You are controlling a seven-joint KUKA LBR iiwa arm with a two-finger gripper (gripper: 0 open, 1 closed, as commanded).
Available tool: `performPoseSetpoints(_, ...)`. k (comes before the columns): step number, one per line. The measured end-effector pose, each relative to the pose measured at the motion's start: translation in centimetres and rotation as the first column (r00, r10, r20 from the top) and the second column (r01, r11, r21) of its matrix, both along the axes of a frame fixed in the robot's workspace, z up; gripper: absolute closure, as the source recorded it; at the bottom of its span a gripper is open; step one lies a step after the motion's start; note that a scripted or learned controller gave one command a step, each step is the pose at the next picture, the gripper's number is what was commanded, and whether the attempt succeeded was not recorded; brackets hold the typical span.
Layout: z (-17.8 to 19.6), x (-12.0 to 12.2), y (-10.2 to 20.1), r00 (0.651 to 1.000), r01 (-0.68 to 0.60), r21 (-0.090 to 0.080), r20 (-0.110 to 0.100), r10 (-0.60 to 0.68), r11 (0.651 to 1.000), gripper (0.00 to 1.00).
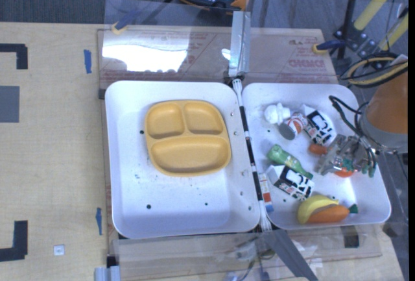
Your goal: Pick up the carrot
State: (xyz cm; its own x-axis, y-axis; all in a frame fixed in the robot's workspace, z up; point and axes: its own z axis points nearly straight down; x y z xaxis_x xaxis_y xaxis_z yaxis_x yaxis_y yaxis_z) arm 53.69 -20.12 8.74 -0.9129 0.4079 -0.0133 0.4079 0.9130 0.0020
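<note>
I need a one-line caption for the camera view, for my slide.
Gripper low in the right bin, above the carrot at the bin's front; yellow tray in the left bin.

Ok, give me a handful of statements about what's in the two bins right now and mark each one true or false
1. The yellow divided plate lies in the left bin. True.
2. The carrot lies on the plate. False: it lies in the right bin, near its front edge.
3. A banana lies touching the carrot. True.
4. The gripper is over the left bin. False: it is over the right bin, beyond the carrot.
5. A green object lies in the right bin. True.
6. The plate has a toy in each compartment. False: nothing lies on the plate.
</note>
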Motion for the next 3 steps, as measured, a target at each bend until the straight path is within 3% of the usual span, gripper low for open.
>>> performPoseSetpoints(1, 14.8, 6.1, -2.3, 0.989, 0.147, 0.003, -0.006, -0.147, 0.989, 1.00)
performPoseSetpoints(2, 23.8, 9.9, -2.2, 0.909, 0.417, 0.005, -0.002, -0.417, 0.909, 1.00)
performPoseSetpoints(3, 16.6, 11.5, -2.1, 1.000, -0.013, 0.004, -0.010, 0.013, 1.000, 1.00)
